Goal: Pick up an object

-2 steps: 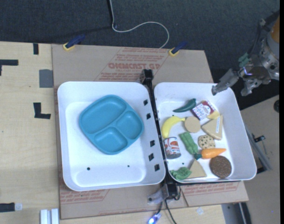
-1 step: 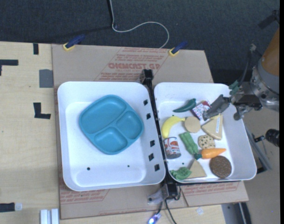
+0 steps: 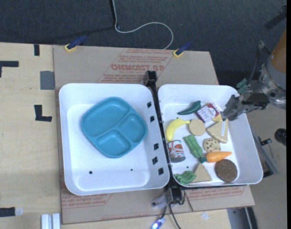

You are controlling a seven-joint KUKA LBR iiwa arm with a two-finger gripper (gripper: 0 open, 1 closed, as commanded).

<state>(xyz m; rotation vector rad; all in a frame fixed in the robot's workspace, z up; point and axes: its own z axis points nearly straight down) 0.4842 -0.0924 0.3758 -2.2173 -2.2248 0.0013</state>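
Brown cookie [image 3: 226,170] and orange carrot [image 3: 218,156] are lying at the right bin's [image 3: 245,144] near edge — toy food is crowding that bin. Reaching in from the right, my end effector [image 3: 230,111] is hovering above the cheese wedge [image 3: 219,131] — whether it's open, I cannot tell.

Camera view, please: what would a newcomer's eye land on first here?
Probably the blue divided plate, alone in the left bin. Next, the bright jumble of toy food in the right bin: a yellow banana, an orange carrot. The hand hangs over that bin's right side.
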